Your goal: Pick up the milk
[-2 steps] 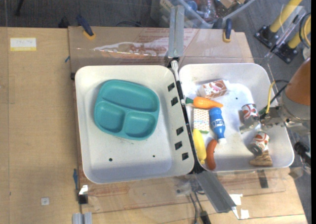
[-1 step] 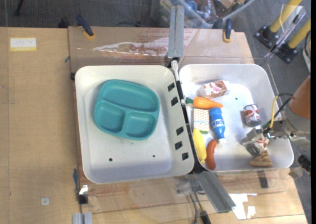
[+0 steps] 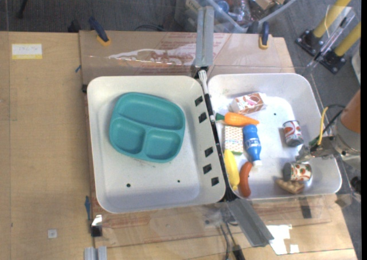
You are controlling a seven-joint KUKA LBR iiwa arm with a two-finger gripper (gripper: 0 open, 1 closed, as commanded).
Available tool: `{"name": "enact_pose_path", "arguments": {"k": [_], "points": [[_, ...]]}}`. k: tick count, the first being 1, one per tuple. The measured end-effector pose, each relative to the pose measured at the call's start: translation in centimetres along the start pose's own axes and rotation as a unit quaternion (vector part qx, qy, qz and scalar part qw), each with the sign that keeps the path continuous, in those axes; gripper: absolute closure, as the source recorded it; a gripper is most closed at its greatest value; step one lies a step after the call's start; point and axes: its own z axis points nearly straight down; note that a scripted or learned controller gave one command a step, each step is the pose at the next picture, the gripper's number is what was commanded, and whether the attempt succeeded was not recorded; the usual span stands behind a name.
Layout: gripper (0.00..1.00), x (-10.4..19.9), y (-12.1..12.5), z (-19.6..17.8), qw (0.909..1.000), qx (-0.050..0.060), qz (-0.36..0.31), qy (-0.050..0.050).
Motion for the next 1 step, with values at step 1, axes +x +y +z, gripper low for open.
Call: {"name": "enact_pose_path", "arguments": {"k": [1], "points": [[0.0, 0.58, 0.14, 0.06, 1.0, 0.002, -0.004, 0.005]]}}
